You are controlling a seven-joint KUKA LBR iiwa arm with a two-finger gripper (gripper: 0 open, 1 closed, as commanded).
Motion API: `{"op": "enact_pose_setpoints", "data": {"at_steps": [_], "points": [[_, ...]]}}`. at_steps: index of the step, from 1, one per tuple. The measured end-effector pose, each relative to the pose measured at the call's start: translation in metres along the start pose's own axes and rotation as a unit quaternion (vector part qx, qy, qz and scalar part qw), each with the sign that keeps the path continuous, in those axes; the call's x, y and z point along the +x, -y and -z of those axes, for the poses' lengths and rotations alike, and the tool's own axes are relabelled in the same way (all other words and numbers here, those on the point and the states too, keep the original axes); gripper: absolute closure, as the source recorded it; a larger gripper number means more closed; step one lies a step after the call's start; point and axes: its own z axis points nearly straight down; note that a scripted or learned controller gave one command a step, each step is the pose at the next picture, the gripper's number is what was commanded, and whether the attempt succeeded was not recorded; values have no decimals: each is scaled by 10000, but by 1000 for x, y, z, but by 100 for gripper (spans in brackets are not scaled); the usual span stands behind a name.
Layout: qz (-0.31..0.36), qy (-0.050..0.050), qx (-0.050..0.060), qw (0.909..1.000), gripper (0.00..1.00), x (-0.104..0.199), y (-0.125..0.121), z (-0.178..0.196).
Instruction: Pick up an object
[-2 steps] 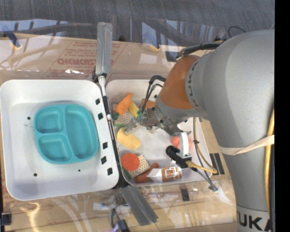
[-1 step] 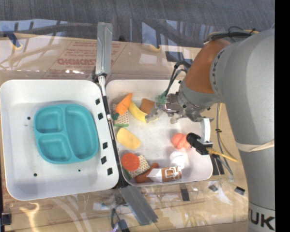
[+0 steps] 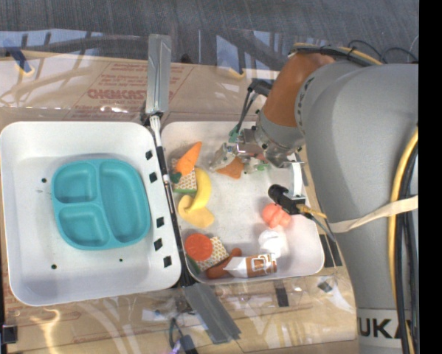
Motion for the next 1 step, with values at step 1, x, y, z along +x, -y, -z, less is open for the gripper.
{"op": "enact_pose_setpoints", "data": {"at_steps": [1], "points": [[52,3,-2,10000,100,1,-1,12]]}}
